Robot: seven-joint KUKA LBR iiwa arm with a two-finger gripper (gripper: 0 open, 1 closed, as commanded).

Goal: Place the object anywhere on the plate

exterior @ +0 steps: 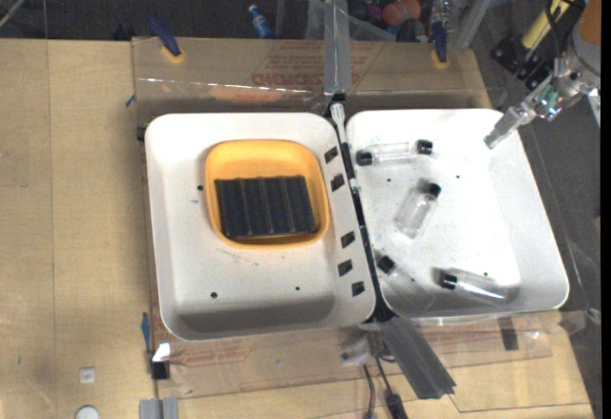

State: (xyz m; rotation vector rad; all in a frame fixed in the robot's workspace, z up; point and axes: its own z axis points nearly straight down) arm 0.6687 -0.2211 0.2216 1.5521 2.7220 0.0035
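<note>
The end effector (503, 129) is hovering over the right bin's (535, 217) upper right corner, holding nothing; I cannot tell how it is set. 3 clear vials with black caps are lying in that bin: 1 near the top (393, 153), 1 mid-bin (416, 208), 1 near the bottom (472, 285). The yellow plate (265, 158) is sitting in the left bin (181, 245), carrying a dark ribbed block (264, 207).
</note>
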